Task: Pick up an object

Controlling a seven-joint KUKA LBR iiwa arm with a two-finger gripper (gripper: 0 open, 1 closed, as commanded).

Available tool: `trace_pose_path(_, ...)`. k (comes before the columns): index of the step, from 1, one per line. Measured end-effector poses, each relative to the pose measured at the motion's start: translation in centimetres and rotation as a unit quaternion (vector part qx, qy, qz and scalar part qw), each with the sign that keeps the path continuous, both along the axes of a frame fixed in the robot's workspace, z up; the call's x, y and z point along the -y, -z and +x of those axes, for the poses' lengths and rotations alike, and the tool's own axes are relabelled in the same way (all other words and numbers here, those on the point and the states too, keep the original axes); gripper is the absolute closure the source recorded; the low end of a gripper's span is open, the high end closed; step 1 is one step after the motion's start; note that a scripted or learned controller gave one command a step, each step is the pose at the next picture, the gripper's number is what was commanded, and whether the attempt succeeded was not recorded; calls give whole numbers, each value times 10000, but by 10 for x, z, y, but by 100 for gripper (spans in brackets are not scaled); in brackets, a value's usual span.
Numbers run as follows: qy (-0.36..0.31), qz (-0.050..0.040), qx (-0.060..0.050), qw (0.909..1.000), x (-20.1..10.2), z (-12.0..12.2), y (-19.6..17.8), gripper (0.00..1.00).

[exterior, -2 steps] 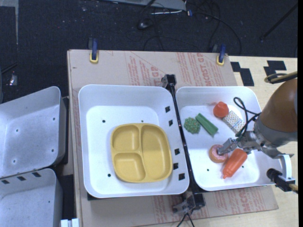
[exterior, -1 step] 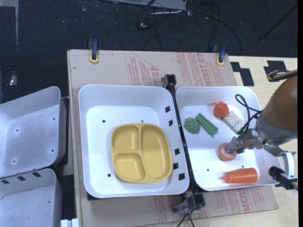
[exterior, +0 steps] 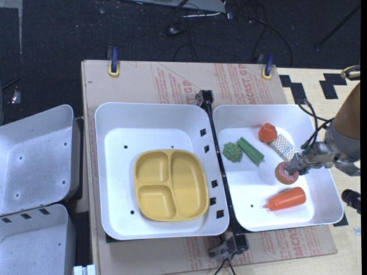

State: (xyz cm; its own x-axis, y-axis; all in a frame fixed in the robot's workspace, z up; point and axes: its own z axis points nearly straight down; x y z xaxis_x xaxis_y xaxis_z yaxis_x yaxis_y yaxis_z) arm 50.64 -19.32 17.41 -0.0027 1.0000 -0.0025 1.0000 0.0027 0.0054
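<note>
Right white bin (exterior: 246, 213), tool (exterior: 293, 168) touching round brown object (exterior: 285, 175)

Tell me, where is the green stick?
The green stick lies in the right bin, between the green broccoli-like piece and the patterned block.

plate (exterior: 171, 185) yellow | carrot (exterior: 285, 199) orange | block (exterior: 250, 150) green | bins (exterior: 155, 125) white

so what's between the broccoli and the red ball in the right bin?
In the camera view, a green block lies slantwise between the broccoli and the red ball, close beside the broccoli, with bare bin floor toward the ball.
</note>
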Motion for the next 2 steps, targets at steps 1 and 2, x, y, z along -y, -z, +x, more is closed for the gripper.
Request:
trace_pose_path(1, -5, -2, 8, 10000, -1, 3, -64, 100)
trace_pose_path(2, -1, 7, -21, 10000, -1, 4, -62, 100)
